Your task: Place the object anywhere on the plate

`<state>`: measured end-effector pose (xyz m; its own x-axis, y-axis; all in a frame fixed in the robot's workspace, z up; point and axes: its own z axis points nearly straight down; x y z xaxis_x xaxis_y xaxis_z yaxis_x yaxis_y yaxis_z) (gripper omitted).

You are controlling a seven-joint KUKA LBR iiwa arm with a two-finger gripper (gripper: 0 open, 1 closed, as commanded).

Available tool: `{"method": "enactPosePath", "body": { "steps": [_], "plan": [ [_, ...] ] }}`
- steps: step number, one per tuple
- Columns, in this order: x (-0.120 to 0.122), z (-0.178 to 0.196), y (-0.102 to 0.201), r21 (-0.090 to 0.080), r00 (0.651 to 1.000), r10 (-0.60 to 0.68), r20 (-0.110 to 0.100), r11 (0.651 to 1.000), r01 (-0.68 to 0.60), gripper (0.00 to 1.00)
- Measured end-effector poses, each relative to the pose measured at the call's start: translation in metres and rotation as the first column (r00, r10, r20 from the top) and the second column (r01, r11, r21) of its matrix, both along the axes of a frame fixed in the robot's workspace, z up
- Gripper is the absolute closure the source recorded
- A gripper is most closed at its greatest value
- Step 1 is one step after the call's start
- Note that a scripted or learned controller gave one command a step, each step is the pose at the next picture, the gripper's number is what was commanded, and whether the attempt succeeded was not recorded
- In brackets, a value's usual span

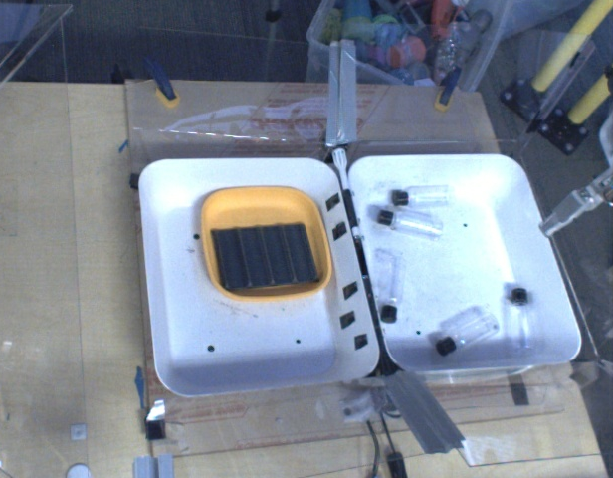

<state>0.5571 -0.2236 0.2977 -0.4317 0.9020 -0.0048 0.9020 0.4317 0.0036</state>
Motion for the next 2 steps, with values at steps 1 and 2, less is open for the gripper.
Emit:
{"method": "enactPosePath", "body": {
  "steps": [1,2],
  "plan": [
    [0.01,0.077,0.002,-0.001,0.983,0.181,0.001,0.983,-0.181,0.0],
    [0.012,0.088,0.002,-0.005,0.983,0.182,0.008,0.983,-0.182,1.0]
  ]
}}
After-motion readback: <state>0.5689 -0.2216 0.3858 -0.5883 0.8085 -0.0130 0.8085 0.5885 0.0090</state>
